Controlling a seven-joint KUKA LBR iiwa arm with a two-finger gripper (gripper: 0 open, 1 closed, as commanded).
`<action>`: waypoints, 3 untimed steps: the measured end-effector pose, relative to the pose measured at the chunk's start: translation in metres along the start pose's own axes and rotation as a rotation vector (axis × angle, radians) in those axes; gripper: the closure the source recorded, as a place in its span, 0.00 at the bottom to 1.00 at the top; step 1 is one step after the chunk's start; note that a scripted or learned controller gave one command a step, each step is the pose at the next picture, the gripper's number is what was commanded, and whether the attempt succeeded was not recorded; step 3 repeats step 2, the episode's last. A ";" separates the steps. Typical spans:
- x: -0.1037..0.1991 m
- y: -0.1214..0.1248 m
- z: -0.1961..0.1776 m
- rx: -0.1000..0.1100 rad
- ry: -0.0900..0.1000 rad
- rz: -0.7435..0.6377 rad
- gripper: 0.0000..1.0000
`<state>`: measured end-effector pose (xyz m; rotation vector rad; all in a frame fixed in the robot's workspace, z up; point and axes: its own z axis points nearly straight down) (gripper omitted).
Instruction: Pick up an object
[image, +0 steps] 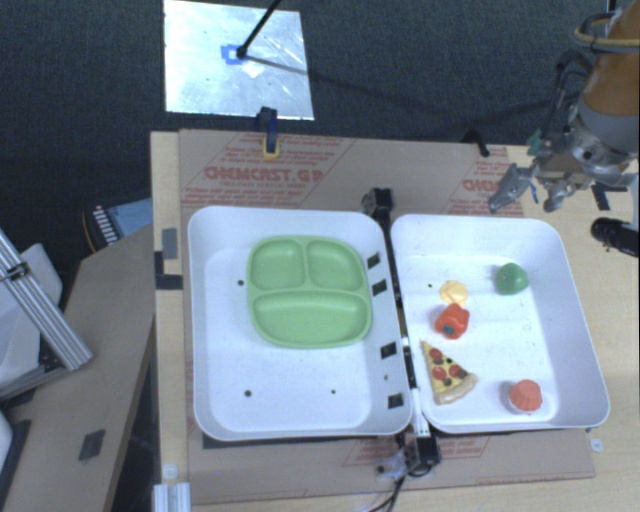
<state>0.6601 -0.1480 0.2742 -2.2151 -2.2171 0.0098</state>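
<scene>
Fingers (528, 190) spread above bin's far edge, green ball (511, 278) well below

Red "CHEMCAST GP" print stands on the brown board (262, 172)

Gripper (528, 190) open above right bin's (570, 260) far edge, holding nothing; bin holds green ball (512, 278), red pepper (452, 321), pizza slice (446, 372); left bin (215, 330) holds green plate (308, 291).

Pale green divided plate (308, 291), white bins (230, 400), green ball (511, 278), red pepper (452, 321), yellow-and-red pizza slice (447, 374)
</scene>
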 end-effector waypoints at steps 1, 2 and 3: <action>0.000 0.001 -0.008 -0.011 -0.002 -0.002 0.00; 0.010 0.007 0.044 -0.011 -0.002 -0.005 0.00; 0.010 0.007 0.044 -0.011 -0.002 -0.005 0.00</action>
